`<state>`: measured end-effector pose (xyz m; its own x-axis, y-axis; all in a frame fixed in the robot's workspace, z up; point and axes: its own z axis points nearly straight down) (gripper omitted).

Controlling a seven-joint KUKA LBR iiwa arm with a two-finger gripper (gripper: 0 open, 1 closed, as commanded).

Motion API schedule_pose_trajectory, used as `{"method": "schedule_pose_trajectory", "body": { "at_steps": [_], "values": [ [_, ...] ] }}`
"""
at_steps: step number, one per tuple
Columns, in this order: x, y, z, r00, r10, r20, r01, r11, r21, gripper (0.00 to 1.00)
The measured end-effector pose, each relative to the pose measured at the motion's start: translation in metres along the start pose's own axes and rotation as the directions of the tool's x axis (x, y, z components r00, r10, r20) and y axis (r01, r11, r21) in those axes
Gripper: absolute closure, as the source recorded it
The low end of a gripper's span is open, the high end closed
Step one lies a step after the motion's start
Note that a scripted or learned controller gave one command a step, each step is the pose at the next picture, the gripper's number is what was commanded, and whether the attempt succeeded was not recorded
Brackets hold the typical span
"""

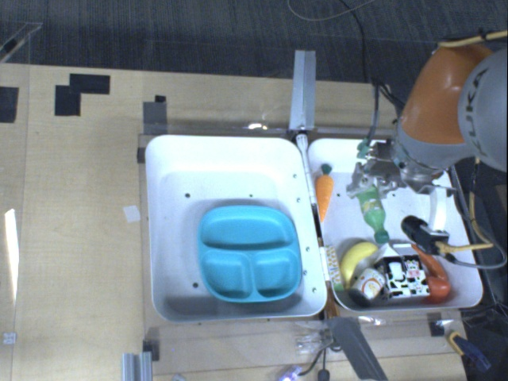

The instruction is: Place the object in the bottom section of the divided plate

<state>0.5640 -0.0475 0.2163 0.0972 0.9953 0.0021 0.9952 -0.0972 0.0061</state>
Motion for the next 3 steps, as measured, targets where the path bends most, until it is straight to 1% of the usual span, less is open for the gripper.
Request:
{"method": "schedule_pose_trajectory", "body": {
  "at_steps": [1,2,3],
  "values": [
    [-0.006,-0.036,-0.017,1.000,-0.023,0.000,0.023,1.000,0.002,1.00],
    [0.064,-0.071,0.032,0.971,-0.239,0.000,0.239,0.971,0.003,1.00],
    [0.132,-0.089,0.019,0.900,-0.437,0.000,0.437,0.900,0.001,1.00]
  ]
}}
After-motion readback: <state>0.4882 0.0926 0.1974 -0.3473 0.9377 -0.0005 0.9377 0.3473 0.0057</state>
